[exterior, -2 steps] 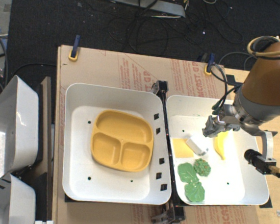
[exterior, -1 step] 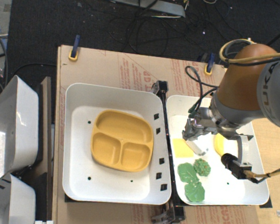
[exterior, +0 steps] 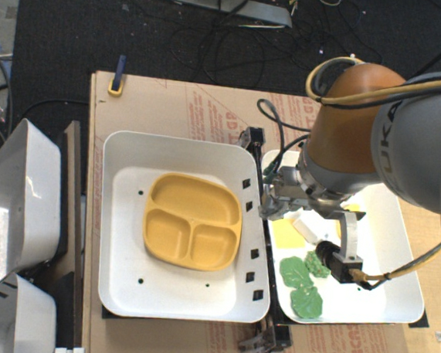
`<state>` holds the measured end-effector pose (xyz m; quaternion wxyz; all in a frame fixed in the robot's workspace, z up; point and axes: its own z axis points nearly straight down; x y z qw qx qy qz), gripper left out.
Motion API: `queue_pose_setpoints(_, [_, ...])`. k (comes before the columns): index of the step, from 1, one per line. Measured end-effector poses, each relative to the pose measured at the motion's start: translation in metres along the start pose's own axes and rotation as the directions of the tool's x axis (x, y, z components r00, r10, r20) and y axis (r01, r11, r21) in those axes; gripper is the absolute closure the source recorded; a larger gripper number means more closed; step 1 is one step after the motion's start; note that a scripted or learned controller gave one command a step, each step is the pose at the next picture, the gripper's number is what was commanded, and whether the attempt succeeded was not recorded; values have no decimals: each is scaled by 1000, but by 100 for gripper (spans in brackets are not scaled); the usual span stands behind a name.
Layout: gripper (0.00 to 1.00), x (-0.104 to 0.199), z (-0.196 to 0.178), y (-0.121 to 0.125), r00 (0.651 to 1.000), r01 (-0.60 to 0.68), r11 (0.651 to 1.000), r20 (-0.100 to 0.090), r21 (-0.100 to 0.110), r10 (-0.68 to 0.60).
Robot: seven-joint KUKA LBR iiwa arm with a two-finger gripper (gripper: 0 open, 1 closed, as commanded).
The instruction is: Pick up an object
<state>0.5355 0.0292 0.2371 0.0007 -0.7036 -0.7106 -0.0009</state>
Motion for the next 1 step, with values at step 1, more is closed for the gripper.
queue_pose_setpoints(1, [100, 56, 13, -12, 1000, -1, 1000, 1, 3, 1])
